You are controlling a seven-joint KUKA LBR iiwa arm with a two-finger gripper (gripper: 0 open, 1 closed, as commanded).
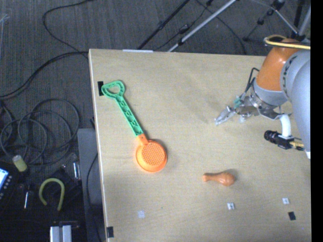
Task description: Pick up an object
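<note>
A toy skimmer (135, 129) lies on the tan bench top (192, 79) at the left, its green handle pointing up-left and its round orange head at the lower end. A small orange pear-shaped object (220, 178) lies on its side lower down, right of centre. My gripper (222, 118) reaches in from the right on the grey arm with the orange band (276, 69). It hovers over bare bench, well right of the skimmer and above the orange object in the view. Nothing shows in the gripper.
The bench's left edge (96, 150) drops to dark carpet with cables, a green loop (52, 190) and tripod legs (212, 14) behind. Small black and white markers (230, 205) dot the front right. A black cylinder (276, 137) juts out on the arm.
</note>
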